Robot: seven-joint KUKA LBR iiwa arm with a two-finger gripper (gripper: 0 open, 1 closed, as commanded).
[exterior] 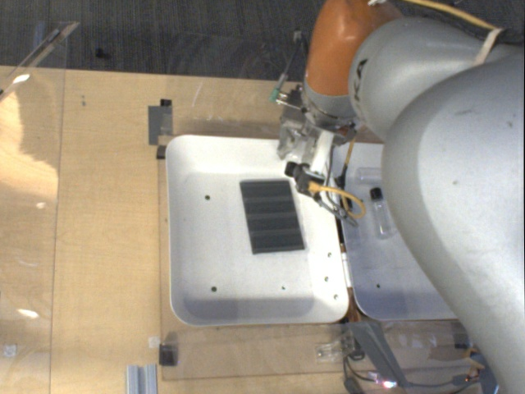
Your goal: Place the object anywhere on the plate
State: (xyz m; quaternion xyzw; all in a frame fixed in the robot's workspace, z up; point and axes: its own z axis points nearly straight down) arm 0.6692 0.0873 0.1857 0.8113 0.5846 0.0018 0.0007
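Grey arm (443,138) looms nearest, gripper (302,161) hung over left bin's (197,294) far-right rim. Dark ribbed plate (271,216) seen mid-bin, nothing on it. Object not identified; placement judged not done.

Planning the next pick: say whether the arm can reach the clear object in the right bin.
Probably yes: the clear object lies uncovered in the right bin, with the gripper close by over the bins' shared edge.
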